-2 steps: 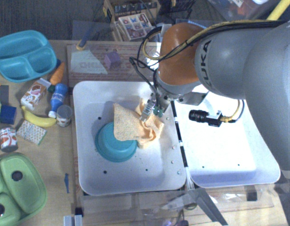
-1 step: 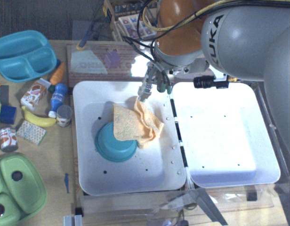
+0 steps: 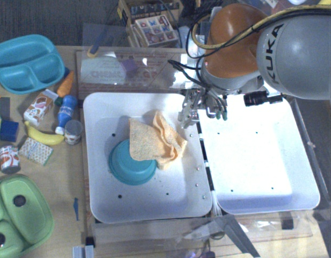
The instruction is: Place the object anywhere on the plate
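Note:
A round blue plate (image 3: 130, 166) lies in the left bin (image 3: 101, 198), left of its middle. A crumpled yellow-orange cloth (image 3: 155, 138) rests with its left part over the plate's upper right rim and its right part on the bin floor. My gripper (image 3: 203, 112) hangs over the divider between the two bins, up and to the right of the cloth and apart from it. It is open, with nothing between its fingers.
The right bin (image 3: 262, 165) sits under the arm. Left of the bins lie a banana (image 3: 43, 134), a blue bottle (image 3: 65, 112), a small can (image 3: 73, 131), a teal divided tray (image 3: 28, 62) and a green tray (image 3: 18, 214). A clear panel (image 3: 128, 69) stands behind the left bin.

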{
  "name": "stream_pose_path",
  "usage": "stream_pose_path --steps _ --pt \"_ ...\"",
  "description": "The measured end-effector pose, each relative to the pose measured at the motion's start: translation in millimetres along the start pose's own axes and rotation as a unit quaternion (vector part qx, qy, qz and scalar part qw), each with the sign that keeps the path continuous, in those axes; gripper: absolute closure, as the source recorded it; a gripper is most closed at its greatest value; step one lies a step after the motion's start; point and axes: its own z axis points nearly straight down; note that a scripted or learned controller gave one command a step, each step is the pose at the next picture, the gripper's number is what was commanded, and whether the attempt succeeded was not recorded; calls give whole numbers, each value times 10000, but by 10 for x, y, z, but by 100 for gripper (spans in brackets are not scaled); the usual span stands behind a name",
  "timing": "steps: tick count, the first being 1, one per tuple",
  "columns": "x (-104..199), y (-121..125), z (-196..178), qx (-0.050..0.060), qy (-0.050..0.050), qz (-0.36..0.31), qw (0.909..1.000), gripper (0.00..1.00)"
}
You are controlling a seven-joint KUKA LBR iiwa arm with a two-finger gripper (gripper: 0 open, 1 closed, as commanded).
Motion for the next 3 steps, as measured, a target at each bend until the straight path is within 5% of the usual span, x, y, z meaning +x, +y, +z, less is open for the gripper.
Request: stream_pose_path --steps 1,2,3 --pt "-88 -848 -4 5 -20 -505 9987 100" --pt "-106 -1001 -6 -1 -24 -172 9998 100" --pt "46 -1801 370 7 -4 -300 9995 100"
